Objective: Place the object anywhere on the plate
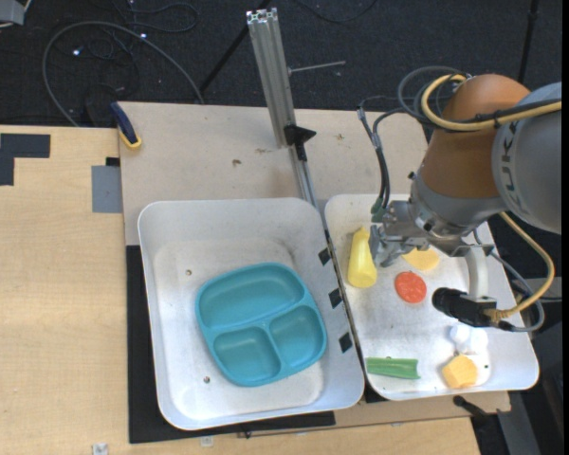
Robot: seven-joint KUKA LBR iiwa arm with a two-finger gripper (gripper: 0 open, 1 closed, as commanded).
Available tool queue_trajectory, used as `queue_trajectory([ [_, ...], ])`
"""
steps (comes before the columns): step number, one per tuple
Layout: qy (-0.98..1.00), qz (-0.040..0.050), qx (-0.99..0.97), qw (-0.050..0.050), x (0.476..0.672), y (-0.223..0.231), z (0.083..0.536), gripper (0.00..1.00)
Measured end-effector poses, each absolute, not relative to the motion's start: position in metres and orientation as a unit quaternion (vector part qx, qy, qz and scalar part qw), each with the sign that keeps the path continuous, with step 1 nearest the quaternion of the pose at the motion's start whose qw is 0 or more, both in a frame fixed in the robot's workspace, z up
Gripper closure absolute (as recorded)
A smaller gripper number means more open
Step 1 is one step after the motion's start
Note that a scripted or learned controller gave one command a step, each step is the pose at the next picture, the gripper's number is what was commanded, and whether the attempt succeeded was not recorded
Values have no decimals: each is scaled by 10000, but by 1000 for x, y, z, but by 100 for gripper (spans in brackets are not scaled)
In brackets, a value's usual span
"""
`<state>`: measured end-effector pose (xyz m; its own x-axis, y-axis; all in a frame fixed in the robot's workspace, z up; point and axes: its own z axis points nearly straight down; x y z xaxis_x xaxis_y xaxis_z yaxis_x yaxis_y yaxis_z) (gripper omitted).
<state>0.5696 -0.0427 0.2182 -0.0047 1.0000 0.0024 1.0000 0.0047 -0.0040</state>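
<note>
Two white bins sit side by side on the tabletop (pixel 57 282). We see the left bin (pixel 171 245) holding a teal three-compartment plate (pixel 260 323) with nothing on it. We find in the right bin (pixel 517 368) a yellow bottle-shaped object (pixel 360 260), a red disc (pixel 411 287), a green piece (pixel 392 368), an orange piece (pixel 461 372) and a yellow piece (pixel 422 259). The jaws hang over this bin beside the bottle-shaped object; we cannot tell whether they are apart or together.

Arm's wrist covers part of the right bin (pixel 512 373) and most of a pale yellow item (pixel 423 259) under it; gripper (pixel 391 245) fingertips too cluttered to read; small white object (pixel 460 334) by black connector unclear
</note>
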Motion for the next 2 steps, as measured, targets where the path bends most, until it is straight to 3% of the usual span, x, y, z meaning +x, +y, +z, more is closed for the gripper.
queue_trajectory([
  [2, -7088, 1, -7054, 14, 579, 58, 226, 100],
])
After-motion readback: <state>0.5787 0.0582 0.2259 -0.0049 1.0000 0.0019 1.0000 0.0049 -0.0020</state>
